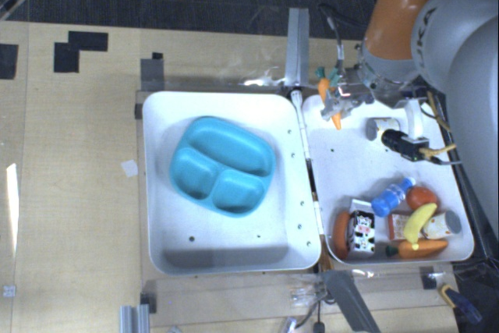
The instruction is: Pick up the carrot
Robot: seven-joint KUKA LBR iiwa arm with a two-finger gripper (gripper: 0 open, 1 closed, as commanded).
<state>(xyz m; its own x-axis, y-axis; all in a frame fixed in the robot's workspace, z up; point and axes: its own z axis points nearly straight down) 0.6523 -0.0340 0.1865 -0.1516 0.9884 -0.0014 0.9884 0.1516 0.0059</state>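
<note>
Arm over the far end of the right bin — small orange piece at the fingers.

The gripper [335, 99] hangs above the far left corner of the right bin [355, 160], close to the wall shared with the left bin [156, 168]. A short orange piece [336, 120], possibly a carrot, hangs just below the fingers [330, 92] and seems pinched between them, fingers nearly closed — the view is too small and cluttered to be sure. A larger carrot [422, 248] lies well away from the fingers, at the near end of the same bin, in a pile with a banana [420, 219], a tomato [422, 196], a blue bottle [390, 198] and a small black-and-white carton [360, 231]. To the fingers' left, a blue divided tray [222, 163] sits in the left bin.
</note>
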